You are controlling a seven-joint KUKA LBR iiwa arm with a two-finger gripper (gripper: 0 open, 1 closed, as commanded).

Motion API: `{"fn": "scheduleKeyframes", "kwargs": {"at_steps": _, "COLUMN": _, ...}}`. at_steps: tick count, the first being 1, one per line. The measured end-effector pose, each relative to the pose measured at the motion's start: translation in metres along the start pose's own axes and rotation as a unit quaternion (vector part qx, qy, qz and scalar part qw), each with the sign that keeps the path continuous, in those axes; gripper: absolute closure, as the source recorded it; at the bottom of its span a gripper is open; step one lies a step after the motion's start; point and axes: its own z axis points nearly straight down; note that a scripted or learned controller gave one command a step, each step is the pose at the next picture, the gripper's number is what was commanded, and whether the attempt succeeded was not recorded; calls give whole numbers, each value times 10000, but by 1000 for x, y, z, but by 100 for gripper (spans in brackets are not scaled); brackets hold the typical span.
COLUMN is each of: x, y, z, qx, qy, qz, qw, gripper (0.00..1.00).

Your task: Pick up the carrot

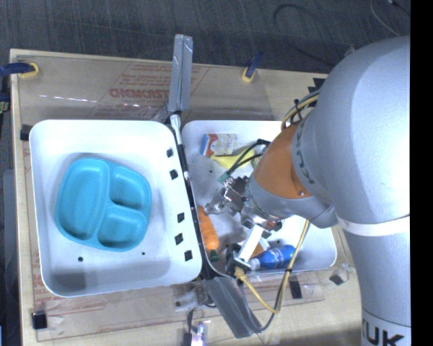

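Two white bins sit side by side, and we take the divider [182, 193] between them as our landmark. We find the carrot [208, 231] just right of the divider, lying along it against the left wall of the right bin [325, 254]. We see the gripper [239, 225] just right of the carrot, further from the divider, under the orange wrist; we cannot tell how its jaws stand, since cables and the wrist hide them. We judge three risks. First, the carrot lies so tight to the wall that one finger may strike the divider instead of sliding past. Second, the blue bottle [274, 256], right of the carrot and near the front wall, may be caught instead. Third, the loose yellow cable [270, 300] may snag. The blue tray [105, 202] lies well left of the divider.
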Motion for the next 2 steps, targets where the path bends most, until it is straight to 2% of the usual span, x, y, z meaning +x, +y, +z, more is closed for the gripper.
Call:
{"fn": "scheduleKeyframes", "kwargs": {"at_steps": 1, "x": -30, "y": 8, "z": -37, "qx": 217, "qy": -91, "qz": -188, "qw": 9995, "gripper": 0}}
{"fn": "scheduleKeyframes", "kwargs": {"at_steps": 2, "x": -1, "y": -9, "z": 0, "qx": 60, "qy": -69, "qz": -792, "qw": 9968, "gripper": 0}}
